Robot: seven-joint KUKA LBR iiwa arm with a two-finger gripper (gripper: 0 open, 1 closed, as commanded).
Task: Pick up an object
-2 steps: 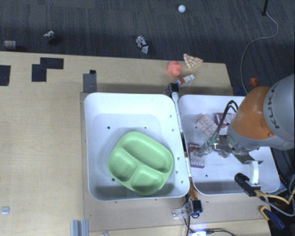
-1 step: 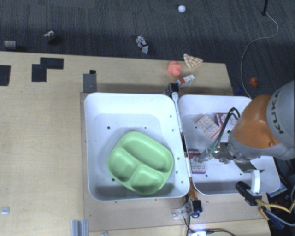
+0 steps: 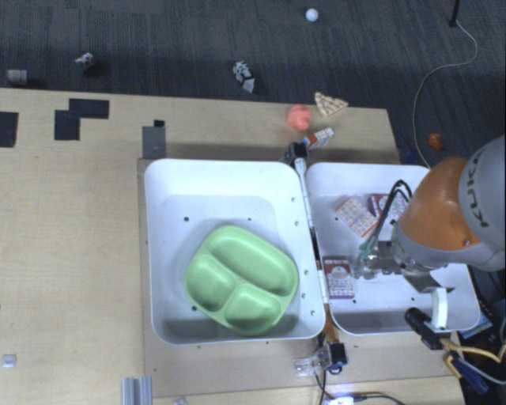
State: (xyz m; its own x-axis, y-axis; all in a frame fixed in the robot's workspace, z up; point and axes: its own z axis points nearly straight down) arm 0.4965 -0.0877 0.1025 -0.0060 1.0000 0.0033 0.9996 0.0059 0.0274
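We see two bins side by side on the bench (image 3: 71, 237): the left bin (image 3: 162, 198) holds a sectioned tray (image 3: 241, 277), and the right bin (image 3: 332, 178) holds a small box (image 3: 338, 278) at its nine o'clock edge and a flat packet (image 3: 357, 215) at about eleven. The arm (image 3: 447, 217) reaches over the right bin from three o'clock, with a ball (image 3: 299, 117) and a wedge-shaped piece (image 3: 330, 104) on the bench at twelve, beyond both bins.

Light wooden bench top (image 3: 71, 261) spans the left and near scene, marked with black rectangular patches (image 3: 79, 117) at its far left. Beyond its far edge lies dark grey carpeted floor (image 3: 174, 39), scattered with small debris, including a white ball (image 3: 311, 14).
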